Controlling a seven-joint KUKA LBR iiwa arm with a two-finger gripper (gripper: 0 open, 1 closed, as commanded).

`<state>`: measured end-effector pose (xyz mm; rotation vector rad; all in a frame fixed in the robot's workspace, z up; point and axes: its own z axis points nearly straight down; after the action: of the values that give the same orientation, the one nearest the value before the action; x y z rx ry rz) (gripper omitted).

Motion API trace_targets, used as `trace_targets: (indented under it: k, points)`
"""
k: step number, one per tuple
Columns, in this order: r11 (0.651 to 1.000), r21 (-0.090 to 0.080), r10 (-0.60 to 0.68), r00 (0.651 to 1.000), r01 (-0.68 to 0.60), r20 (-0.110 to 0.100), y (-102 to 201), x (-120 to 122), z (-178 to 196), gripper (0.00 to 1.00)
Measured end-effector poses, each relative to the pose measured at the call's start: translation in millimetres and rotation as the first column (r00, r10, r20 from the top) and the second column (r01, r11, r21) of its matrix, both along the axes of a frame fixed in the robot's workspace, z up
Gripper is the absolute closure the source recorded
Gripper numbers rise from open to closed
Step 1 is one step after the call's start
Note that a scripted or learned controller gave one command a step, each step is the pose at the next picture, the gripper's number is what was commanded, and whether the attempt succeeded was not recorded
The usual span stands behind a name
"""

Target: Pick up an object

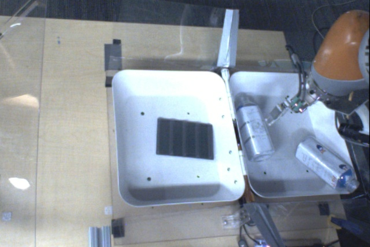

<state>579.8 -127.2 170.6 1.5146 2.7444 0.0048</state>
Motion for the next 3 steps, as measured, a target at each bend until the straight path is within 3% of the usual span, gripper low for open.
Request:
trace_targets:
  k: [1, 2, 3]
  points:
    - [0.999, -0.001, 0.048, 0.999, -0.048, -0.001, -62, -47, -75, 0.0]
    - [0.971, -0.002, 0.237, 0.971, -0.237, -0.001, -66, -90, -44, 0.0]
    - [0.997, -0.004, 0.078, 0.997, -0.078, 0.006, -30, -89, -81, 0.0]
